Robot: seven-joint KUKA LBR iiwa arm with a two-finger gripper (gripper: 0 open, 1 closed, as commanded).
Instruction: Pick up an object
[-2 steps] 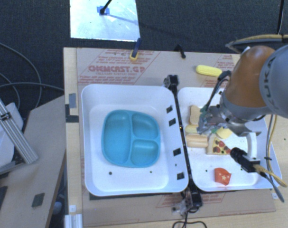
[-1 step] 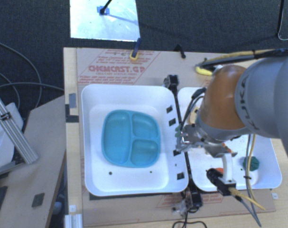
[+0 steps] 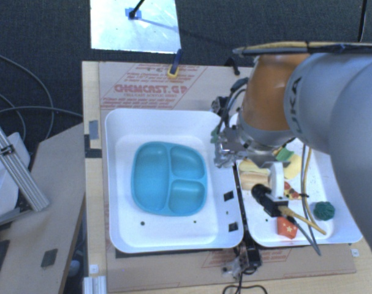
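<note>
The right bin holds several small objects. A pale yellow piece and a yellow one lie near its left wall, and a green piece lies just behind them. A dark teal ball and a red block rest toward the front. My gripper hangs low over the divide between the two bins, just left of the yellow pieces. The wrist and arm hide much of the right bin's back half. Nothing shows between the gripper's tips.
A blue divided plate lies in the left bin. Both bins rest on a cardboard sheet. A shiny square panel lies behind the bench. Metal framing stands at the far left.
</note>
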